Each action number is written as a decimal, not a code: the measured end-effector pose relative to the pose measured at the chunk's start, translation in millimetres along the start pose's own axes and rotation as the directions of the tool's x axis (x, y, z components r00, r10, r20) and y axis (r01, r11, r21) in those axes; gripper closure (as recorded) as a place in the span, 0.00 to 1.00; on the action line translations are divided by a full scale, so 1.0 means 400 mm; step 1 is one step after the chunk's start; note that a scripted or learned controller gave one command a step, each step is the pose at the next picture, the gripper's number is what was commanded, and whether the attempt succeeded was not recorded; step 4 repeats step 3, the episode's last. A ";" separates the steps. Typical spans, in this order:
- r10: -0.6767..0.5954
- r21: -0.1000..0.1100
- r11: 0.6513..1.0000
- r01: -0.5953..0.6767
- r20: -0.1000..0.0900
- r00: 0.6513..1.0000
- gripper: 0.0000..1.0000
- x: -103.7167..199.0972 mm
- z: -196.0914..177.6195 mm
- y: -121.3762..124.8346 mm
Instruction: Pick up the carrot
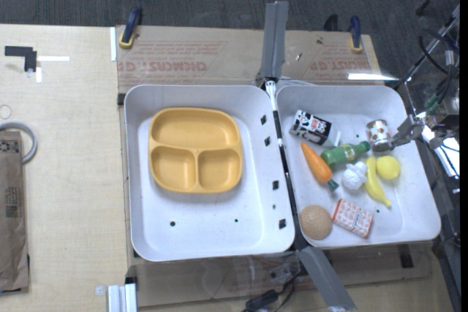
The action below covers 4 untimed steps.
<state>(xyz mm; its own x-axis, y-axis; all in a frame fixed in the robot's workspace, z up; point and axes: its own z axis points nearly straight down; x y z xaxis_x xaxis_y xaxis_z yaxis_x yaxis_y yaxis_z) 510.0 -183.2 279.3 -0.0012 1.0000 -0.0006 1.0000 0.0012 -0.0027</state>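
The carrot point(316, 162) is orange with a small green end. It lies at a slant in the right bin point(417, 219), close to its left wall. Its upper tip points toward a black-and-white carton point(311, 127). A green bottle point(344, 154) lies right beside the carrot's middle, touching it or nearly so. A white crumpled item point(355, 176) sits by the carrot's lower end.
The right bin also holds a banana point(375, 184), a yellow ball point(387, 167), a spotted round item point(376, 131), a brown round item point(316, 221) and a red-and-white packet point(353, 218). A yellow divided plate point(195, 150) lies in the left bin point(146, 230). Cables and metal parts crowd the right edge.
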 end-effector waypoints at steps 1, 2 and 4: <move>-0.071 0.001 0.997 0.071 -0.001 0.997 0.00 0.236 0.223 -0.052; -0.223 -0.001 0.975 0.223 0.000 0.975 0.00 0.146 0.462 0.112; -0.223 -0.001 0.975 0.223 0.000 0.975 0.00 0.146 0.462 0.113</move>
